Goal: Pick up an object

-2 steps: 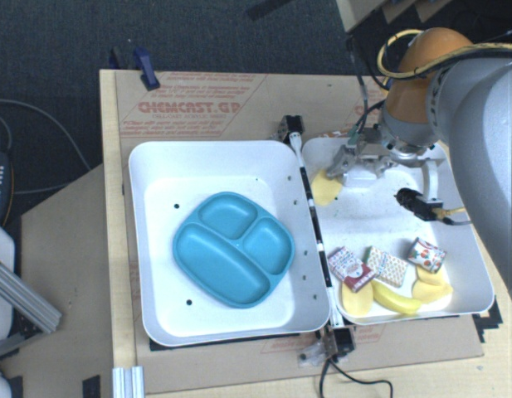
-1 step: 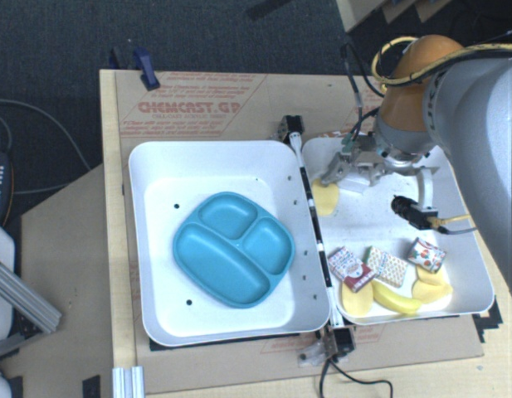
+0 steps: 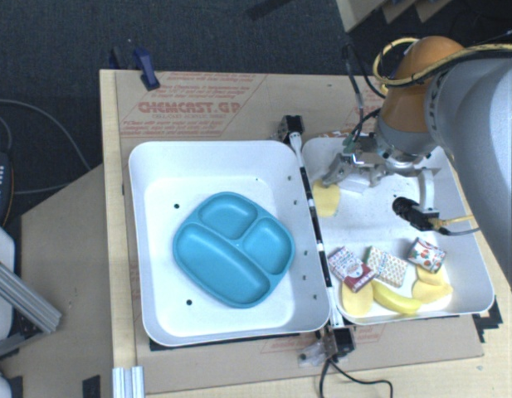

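Observation:
My gripper (image 3: 370,191) hangs low over the back of the right bin (image 3: 480,282), under the grey wrist and its orange band (image 3: 423,60). Its two fingers are spread apart, open, with bare bin floor between them. The left fingertip (image 3: 334,173) is just above a pale yellow piece (image 3: 326,198) lying by the bin's left wall. At the front of this bin lie a banana (image 3: 395,299), three small printed boxes (image 3: 347,263) (image 3: 387,266) (image 3: 426,254) and other yellow pieces (image 3: 358,298).
The left bin (image 3: 156,172) holds a blue divided plate (image 3: 232,248). A black-edged divider (image 3: 309,214) separates the bins. Cables (image 3: 355,81) trail behind the right bin, across the cardboard bench top (image 3: 189,106).

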`<move>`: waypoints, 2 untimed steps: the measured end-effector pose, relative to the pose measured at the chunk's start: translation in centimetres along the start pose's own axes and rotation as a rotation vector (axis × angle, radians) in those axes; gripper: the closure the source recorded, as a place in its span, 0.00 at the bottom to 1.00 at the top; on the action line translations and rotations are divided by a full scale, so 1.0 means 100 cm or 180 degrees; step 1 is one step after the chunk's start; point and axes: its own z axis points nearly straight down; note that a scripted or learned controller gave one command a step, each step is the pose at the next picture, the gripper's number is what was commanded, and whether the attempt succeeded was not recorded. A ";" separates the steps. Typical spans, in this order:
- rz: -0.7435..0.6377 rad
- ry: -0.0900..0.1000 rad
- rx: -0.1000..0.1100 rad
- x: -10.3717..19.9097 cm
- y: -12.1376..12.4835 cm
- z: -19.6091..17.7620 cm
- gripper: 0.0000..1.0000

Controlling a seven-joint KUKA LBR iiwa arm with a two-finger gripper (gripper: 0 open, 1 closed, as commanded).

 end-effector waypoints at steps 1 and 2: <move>0.0004 -0.0002 -0.0001 0.006 -0.008 0.000 0.00; 0.0008 -0.0003 -0.0009 -0.018 -0.127 0.000 0.00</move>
